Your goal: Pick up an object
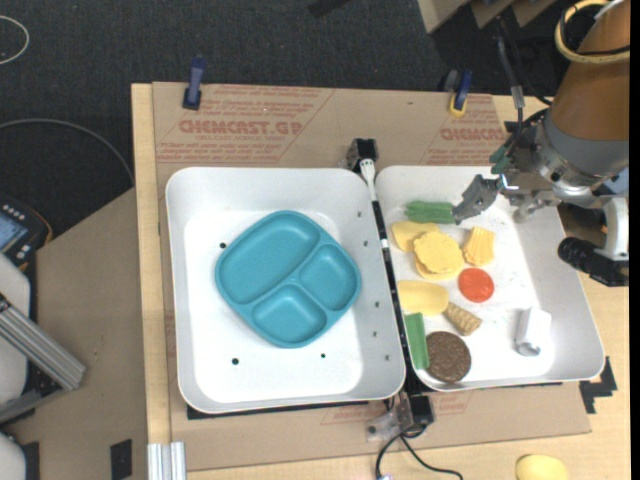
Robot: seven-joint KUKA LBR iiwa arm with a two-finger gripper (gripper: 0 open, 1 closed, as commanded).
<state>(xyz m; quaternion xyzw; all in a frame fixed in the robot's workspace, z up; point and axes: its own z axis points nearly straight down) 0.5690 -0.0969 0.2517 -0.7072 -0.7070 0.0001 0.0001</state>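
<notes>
The right bin holds several toy foods: a green pod, a yellow ridged round piece, a yellow-orange corn piece, a red-orange disc, a pale yellow piece, a tan cracker, a green stick, a brown disc and a white-grey piece. My gripper hovers over the bin's far part, just right of the green pod. Its fingers stand apart with nothing between them.
The left bin carries a blue divided plate. Both bins rest on a cardboard sheet held by clamps at the far edge. The arm's orange band rises at the right. A yellow object lies off the board, near right.
</notes>
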